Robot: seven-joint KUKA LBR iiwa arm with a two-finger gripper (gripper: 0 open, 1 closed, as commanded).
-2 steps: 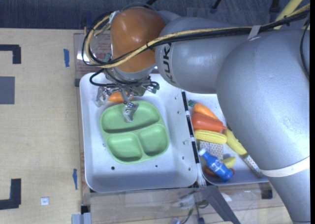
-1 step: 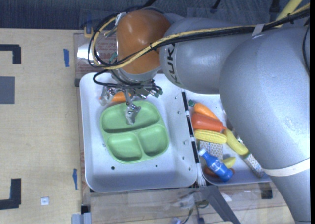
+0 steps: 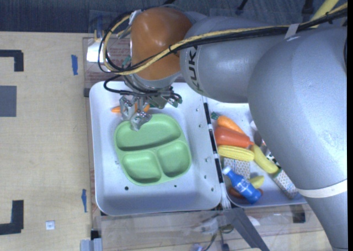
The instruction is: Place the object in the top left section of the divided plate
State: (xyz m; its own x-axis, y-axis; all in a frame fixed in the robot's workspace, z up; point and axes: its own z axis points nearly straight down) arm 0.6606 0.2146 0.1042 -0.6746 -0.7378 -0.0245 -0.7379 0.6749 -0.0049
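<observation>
Gripper (image 3: pixel 139 116): I see it at centre-left of the frame, pointing down from under the arm's orange band (image 3: pixel 156 40), its metal tip over the upper left edge of the green divided plate (image 3: pixel 154 148). I cannot tell its state; the metal parts overlap at this slant.

Object: a small orange piece (image 3: pixel 115 109) shows just left of the gripper, over the white floor of the left bin (image 3: pixel 105 161) and just above the plate's upper left rim. It looks like a carrot-coloured toy, but most of it is hidden by the gripper, and I cannot tell whether it is being grasped or simply lies in the bin.

Plate: it lies in the middle of the left bin, with one long section across the top and two smaller sections below. From here I see nothing lying in the lower two sections; the gripper covers the left end of the long one.

Right bin (image 3: pixel 265 203): toy food is piled here, partly covered by the grey arm (image 3: pixel 287 79) that spans the upper right of the frame. I make out an orange carrot (image 3: pixel 229 131), a corn cob (image 3: pixel 236 153), a banana (image 3: pixel 265 160) and a blue bottle (image 3: pixel 242 183).

Surface (image 3: pixel 44 134): pale wood fills the left of the frame, with black markings and blue tape pieces.
</observation>
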